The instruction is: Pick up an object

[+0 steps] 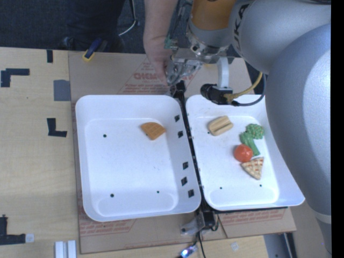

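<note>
Where bench carries two white bins side by side: left bin, right bin, rims touching along centre seam, both resting on brown cardboard sheet.

Left bin contents: single tan wedge, lying flat at about 1 o'clock from bin centre, well apart from every wall. Black dots on floor, black tabs along 3 o'clock wall.

Right bin contents, four items:
- bread roll, tan, at about 11 o'clock from bin centre, lying flat, slightly tilted.
- broccoli, green, at 2 o'clock, stalk pointing down toward 7 o'clock.
- tomato, red, round, just below broccoli, touching or nearly touching stalk.
- waffle slice, yellow triangle, at 4 o'clock, just below tomato, looks touching.

Last three clustered in a column near 3 o'clock wall; roll apart from cluster, to its 10 o'clock.

Arm grey, orange band, coming in from 3 o'clock and covering upper right. Gripper hanging at 12 o'clock end of seam between bins, above cardboard and back rims. Grip state: cannot tell, tips too blurred and dark against seam. Nothing seen held. Black cable just beside gripper at 3 o'clock, over right bin back rim.

Blue-yellow tool on bench edge at 11 o'clock.
</note>
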Controlling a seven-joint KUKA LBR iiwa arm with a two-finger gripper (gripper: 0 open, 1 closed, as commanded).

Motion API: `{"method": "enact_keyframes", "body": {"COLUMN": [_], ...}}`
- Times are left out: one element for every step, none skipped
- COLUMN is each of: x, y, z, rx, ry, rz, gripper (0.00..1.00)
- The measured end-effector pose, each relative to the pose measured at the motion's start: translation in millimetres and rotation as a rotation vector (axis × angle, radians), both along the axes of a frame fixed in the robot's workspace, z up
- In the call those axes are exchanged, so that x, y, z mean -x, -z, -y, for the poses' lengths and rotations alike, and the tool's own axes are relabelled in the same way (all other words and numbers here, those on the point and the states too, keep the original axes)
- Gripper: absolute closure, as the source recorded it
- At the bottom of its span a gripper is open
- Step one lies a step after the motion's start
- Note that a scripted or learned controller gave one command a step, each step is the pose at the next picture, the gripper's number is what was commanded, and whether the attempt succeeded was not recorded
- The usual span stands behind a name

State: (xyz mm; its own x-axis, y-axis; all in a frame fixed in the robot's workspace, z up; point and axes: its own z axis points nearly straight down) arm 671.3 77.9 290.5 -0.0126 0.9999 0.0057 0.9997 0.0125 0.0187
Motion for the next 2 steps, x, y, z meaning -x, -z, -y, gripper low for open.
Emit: {"method": "enact_keyframes", "body": {"x": [44.1, 118.0], "y": [-107.1, -197.7], "z": [54.6, 106.0], "rx": [0.007, 0.007], "ry": [0.015, 0.016], "rz": [-0.006, -0.008], "gripper": [1.00, 1.00]}}
